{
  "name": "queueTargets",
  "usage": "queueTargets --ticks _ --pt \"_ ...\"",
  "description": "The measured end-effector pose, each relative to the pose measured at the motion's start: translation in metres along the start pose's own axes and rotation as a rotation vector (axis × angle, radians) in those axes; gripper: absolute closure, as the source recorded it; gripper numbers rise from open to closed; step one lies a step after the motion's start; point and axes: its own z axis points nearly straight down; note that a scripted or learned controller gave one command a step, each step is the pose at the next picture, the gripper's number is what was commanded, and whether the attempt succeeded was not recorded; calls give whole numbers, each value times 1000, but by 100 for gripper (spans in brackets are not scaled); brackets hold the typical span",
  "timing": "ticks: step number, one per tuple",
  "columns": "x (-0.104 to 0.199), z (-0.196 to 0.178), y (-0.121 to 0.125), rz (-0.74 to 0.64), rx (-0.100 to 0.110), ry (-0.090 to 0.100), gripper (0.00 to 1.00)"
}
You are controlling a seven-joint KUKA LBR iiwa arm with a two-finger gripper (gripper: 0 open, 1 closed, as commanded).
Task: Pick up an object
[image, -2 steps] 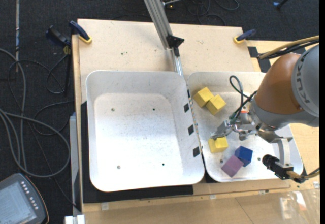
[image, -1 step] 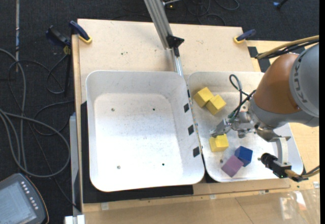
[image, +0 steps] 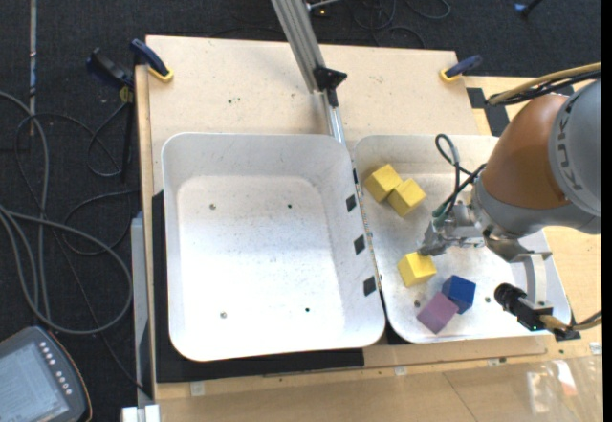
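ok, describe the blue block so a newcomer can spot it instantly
Look in the right bin, toward its near edge, below the gripper. The blue block sits there touching a purple block, with a yellow block just left. It is the bin's one blue piece.

No legible text, labels, brands or numbers anywhere; no readable signs on bins or blocks.

A robotics lab: clamped bench (image: 249, 85), floor cables (image: 57, 219), teach pendant (image: 38, 377)
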Motion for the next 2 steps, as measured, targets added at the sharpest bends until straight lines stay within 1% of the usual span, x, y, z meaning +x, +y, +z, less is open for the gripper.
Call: queueTargets --ticks 1,2 --pt "-3 -48 12 -3 19 0 100" --pt "-8 -108 8 -3 17 0 100"
